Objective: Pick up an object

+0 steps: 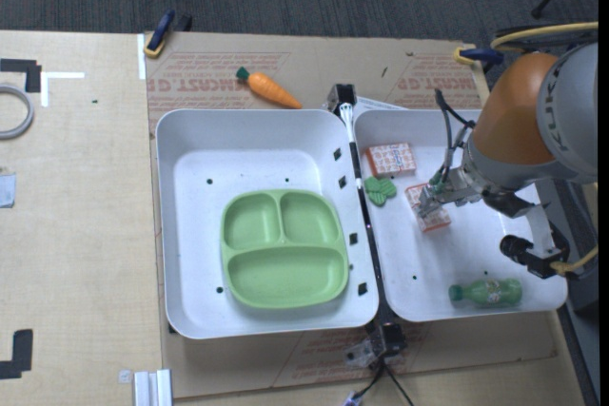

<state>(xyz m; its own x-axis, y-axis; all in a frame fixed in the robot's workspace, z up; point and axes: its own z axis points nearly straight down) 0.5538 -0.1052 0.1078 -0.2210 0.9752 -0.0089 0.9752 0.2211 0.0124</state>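
My gripper [438, 197] is down on the little box [430, 207] in the right bin [476, 285].

The little red and white box lies near the middle of the right bin, a bit toward its left wall, and I am right on top of it. Its long side runs from the back of the bin toward the front, so I come at it from above, not from the side. I can't tell how my gripper is set on it (the wrist hides that). Other things are near too: a flat pink box [391, 158] by the back left corner, a green toy [381, 190] by the left wall, and a green bottle [486, 292] lying along the front edge. A green plate [284, 248] sits in the left bin [190, 233].
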